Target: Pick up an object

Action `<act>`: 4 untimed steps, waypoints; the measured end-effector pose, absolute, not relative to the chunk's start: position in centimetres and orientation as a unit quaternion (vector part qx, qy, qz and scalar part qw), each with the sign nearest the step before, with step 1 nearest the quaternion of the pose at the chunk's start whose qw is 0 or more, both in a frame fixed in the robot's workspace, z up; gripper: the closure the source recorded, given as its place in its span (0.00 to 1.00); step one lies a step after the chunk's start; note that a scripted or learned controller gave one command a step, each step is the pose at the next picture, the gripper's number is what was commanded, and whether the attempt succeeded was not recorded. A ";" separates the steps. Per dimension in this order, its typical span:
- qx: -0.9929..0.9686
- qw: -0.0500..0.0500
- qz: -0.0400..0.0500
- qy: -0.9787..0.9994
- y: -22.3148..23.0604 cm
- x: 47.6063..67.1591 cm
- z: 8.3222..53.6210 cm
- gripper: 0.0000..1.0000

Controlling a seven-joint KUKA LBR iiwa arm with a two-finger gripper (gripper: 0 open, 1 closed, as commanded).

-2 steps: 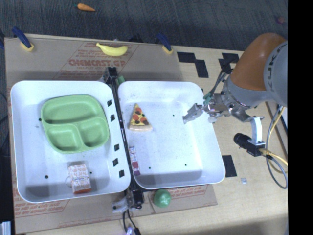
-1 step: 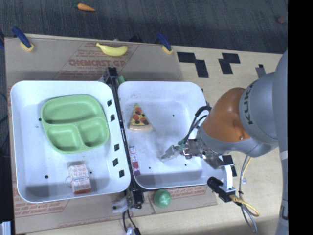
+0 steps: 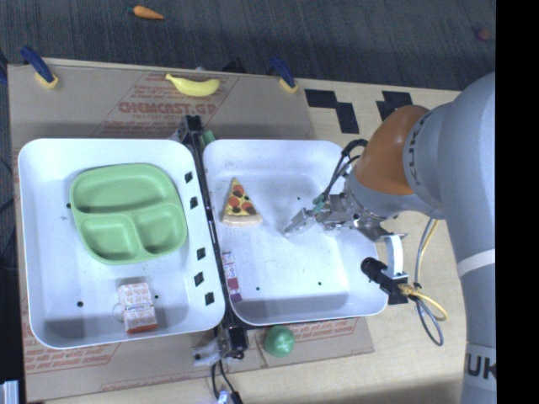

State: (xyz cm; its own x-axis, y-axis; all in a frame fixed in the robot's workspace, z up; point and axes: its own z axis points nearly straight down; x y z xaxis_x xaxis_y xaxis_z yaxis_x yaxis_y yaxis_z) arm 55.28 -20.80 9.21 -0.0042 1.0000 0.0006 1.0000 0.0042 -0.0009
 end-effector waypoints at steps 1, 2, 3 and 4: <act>-0.705 0.001 0.000 -0.709 -19.7 59.4 10.4 0.00; -0.705 0.001 0.001 -0.710 -16.7 57.3 11.6 0.00; -0.705 0.000 -0.001 -0.709 -12.0 64.4 9.3 0.00; -0.703 0.000 -0.002 -0.711 -11.8 64.6 10.6 1.00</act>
